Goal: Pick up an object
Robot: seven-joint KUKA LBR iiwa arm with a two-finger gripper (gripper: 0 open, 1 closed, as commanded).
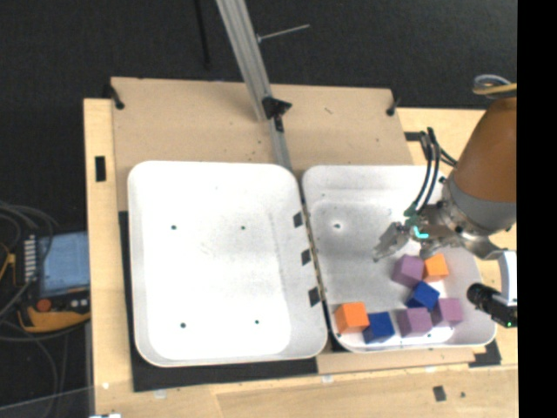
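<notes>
Fingers of the gripper (393,240) look spread open and hold nothing, just left of a purple cube (407,271) in the right bin (348,190), right-centre of the frame. This cube seems light and stiff; grip its flat sides. An orange cube (436,266) touches it, while upper-left is free

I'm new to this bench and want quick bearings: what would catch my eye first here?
The cluster of small foam-like cubes, orange, blue and purple, crowded into the near corner of the right shallow white bin. Just above them the grey arm with its orange band reaches in from the right, its tool hovering by another purple cube. The left white bin lies alongside.
</notes>
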